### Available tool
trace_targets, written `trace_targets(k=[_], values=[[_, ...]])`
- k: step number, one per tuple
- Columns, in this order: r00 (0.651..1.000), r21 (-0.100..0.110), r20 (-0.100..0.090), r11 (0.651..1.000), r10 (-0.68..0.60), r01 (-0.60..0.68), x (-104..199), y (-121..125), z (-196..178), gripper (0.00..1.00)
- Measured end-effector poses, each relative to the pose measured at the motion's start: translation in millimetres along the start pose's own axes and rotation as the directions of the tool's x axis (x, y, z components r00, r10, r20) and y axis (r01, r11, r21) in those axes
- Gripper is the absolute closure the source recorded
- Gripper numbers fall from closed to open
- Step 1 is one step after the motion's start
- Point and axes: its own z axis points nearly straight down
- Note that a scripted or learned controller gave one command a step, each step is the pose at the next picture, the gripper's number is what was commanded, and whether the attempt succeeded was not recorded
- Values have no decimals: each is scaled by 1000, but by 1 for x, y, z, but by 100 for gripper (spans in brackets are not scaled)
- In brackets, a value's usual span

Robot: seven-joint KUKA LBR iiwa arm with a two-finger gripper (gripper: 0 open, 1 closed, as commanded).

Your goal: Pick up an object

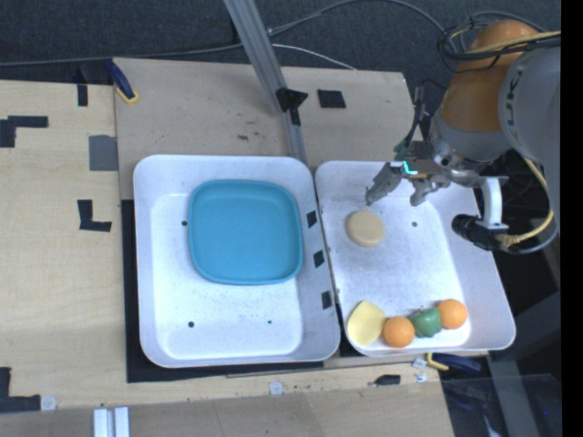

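A pale wooden bench (55, 271), marked with strips of dark tape, carries two shallow white bins side by side beneath a fixed overhead camera, with dark floor and loose cables behind. A grey metal post (264, 53) slants up from the bench between the bins. The left bin (155, 244) holds one thing: a square blue plate (244, 230) with rounded corners, lying flat near its middle. The right bin (474, 280) holds five pieces. One round tan puck-shaped object (366, 228) sits alone in the upper half, towards the bin's left wall. Four more are bunched along the near edge: one yellow piece (366, 321), one orange ball (398, 331), one green piece (425, 321) and a second orange ball (452, 314), each touching or just beside its neighbour. The grey arm (537, 89), with its orange band (478, 80), reaches in from the right. Its gripper (398, 190) hangs over the upper part of the right bin with its two fingers spread apart and nothing between them, one fingertip just above and to the right of the tan object.
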Motion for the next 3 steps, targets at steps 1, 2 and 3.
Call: trace_targets(k=[1,2,3], values=[[1000,0,0,1000,0,0,0,0,0,0],[1000,4,0,1000,0,0,3,1,43,0],[1000,4,0,1000,0,0,13,-2,91,0]])
